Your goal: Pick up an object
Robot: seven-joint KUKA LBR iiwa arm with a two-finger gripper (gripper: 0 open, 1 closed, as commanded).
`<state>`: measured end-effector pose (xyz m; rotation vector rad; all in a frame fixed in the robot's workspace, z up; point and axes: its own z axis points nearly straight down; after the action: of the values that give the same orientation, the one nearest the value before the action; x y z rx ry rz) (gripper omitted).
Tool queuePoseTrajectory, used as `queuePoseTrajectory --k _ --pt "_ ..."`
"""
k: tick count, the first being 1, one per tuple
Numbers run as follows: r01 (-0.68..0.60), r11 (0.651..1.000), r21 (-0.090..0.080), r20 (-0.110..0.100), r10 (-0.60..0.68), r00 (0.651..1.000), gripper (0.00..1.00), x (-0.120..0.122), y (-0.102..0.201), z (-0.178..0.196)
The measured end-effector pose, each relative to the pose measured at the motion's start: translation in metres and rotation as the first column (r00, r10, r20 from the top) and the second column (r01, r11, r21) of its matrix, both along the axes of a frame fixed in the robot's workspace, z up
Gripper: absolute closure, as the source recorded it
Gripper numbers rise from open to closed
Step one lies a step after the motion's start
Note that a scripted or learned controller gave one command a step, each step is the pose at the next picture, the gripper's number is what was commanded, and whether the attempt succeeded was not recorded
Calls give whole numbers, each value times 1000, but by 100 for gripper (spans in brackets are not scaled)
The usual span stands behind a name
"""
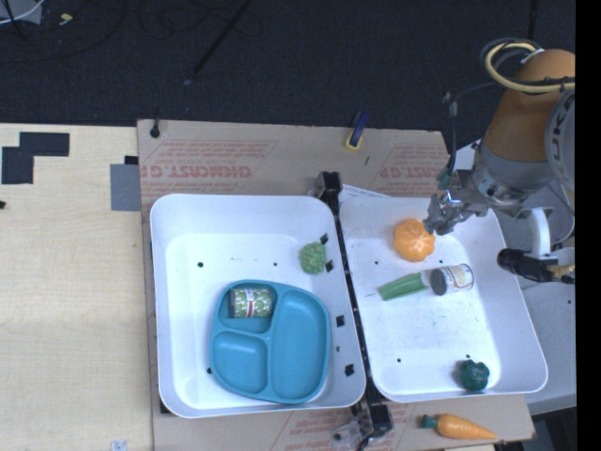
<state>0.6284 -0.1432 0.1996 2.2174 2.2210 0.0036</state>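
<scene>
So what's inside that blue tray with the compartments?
The blue tray in the left bin holds a small can with a green and red label in its upper-left compartment. Whatever lies beneath the can is covered.

We see two white bins (188, 242) of smooth plastic with a soft sheen. They sit on brown cardboard (282, 158), matt and printed with red letters. The bench (66, 280) looks like pale wood, flat and dull. The blue divided plate (282, 346) is glossy plastic. The orange ball (413, 241) has a matt, slightly dimpled skin. The small jar (454, 277) looks clear and shiny. The claw (441, 216) looks like grey metal.
</scene>
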Motion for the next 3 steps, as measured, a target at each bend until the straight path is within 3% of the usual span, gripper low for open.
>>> queuePoseTrajectory --k 1,2,3 --pt "0 1000 1 -3 0 1000 100 0 -1 30" --pt "0 1000 2 -9 0 1000 100 -27 43 38" --pt "0 1000 2 -11 0 1000 100 -51 81 25"
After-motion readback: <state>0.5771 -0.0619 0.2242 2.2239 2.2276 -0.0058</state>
